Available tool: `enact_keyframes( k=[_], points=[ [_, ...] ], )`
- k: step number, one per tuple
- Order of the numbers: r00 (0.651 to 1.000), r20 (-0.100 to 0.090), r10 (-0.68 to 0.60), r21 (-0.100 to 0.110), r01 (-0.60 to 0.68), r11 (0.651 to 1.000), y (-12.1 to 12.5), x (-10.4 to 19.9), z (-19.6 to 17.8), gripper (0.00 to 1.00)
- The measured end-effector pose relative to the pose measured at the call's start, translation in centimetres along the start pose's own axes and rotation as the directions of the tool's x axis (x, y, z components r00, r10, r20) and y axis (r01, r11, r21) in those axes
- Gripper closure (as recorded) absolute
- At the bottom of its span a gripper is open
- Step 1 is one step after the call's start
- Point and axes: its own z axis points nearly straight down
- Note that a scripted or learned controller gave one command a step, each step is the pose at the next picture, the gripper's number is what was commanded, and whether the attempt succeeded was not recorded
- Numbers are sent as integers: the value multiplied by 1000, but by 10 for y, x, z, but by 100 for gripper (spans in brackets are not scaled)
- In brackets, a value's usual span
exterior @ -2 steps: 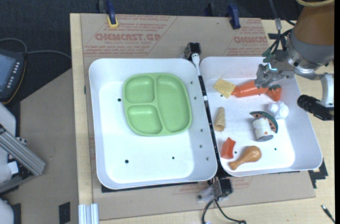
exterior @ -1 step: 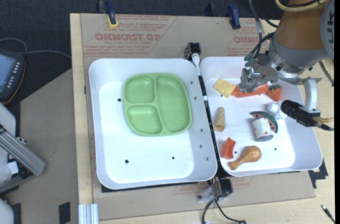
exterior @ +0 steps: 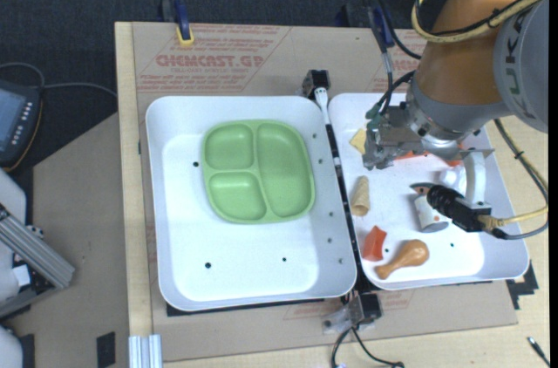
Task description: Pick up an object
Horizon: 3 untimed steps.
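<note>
Gripper above the right bin, nothing visibly held.

The gripper (exterior: 377,150) hangs over the upper left of the right bin (exterior: 514,257); I cannot tell its opening. Below it lie a beige roll (exterior: 360,195), a red piece (exterior: 374,242) and a toy drumstick (exterior: 403,257). The drumstick is probably light, stiff and smooth; its thin end seems best to pinch.

red "chemcast gp" print on the brown board (exterior: 218,52) behind the bins
</note>
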Motion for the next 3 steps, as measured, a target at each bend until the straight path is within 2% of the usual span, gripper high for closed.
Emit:
enact_keyframes(
  k=[1,2,3],
  points=[
    [1000,0,0,2,0,1000,-26,50,19,100],
    [1000,2,4,-4,-4,1000,-23,50,15,100],
    [1000,2,7,-3,-7,1000,-25,36,13,100]
  ],
)
